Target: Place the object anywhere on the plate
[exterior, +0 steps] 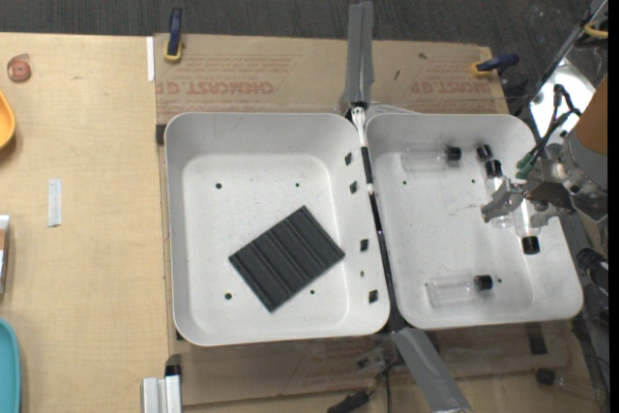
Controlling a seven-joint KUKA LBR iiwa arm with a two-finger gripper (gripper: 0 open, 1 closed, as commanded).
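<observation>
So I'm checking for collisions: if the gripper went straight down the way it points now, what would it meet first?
Probably a small clear plastic vial with a black cap lying just below the gripper, or else the floor of the right-hand white bin. Depth is hard to judge from this slanted view.

even bright overhead light, soft shadows, glare at right edge.
</observation>
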